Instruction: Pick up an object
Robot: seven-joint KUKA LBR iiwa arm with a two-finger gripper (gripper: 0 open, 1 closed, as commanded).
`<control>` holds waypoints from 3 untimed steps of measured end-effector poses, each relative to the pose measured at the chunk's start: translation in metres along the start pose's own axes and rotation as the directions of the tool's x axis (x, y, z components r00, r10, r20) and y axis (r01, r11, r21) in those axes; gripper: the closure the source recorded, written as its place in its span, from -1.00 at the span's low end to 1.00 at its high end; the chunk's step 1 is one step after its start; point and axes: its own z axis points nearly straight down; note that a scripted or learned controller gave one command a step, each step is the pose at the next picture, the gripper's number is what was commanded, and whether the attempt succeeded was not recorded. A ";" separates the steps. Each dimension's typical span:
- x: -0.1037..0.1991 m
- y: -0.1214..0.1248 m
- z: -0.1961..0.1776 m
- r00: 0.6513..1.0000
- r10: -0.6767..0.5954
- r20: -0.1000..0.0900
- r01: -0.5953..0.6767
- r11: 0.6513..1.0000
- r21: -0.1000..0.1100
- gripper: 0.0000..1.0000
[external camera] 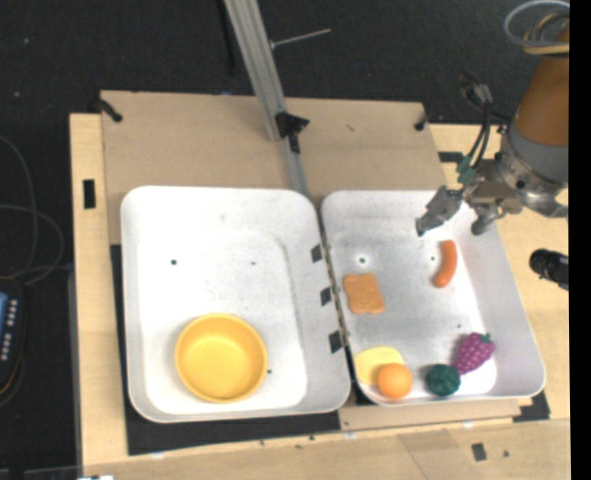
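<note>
Camera view: two white bins side by side on a bench.
Gripper (457,216): fingers spread wide, holding nothing, at 1 o'clock of the right bin (405,223).
Sausage (445,264): just at 6 o'clock of the gripper, seemingly untouched.
Cracker (363,293): bin centre-left.
Front edge: lemon (373,360), orange (394,380), green ball (441,379), grapes (473,351).
Left bin (215,238): yellow bowl (221,357) at 7 o'clock.

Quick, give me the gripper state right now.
Gripper: open, holding nothing, hovering above the right bin just up from the orange sausage.
</note>
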 end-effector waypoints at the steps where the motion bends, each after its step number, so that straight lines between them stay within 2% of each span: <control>1: 0.000 0.000 0.000 1.000 0.001 0.000 -0.001 1.000 0.000 -1.00; 3: -0.001 0.008 0.115 1.000 0.005 0.002 -0.005 1.000 0.005 -1.00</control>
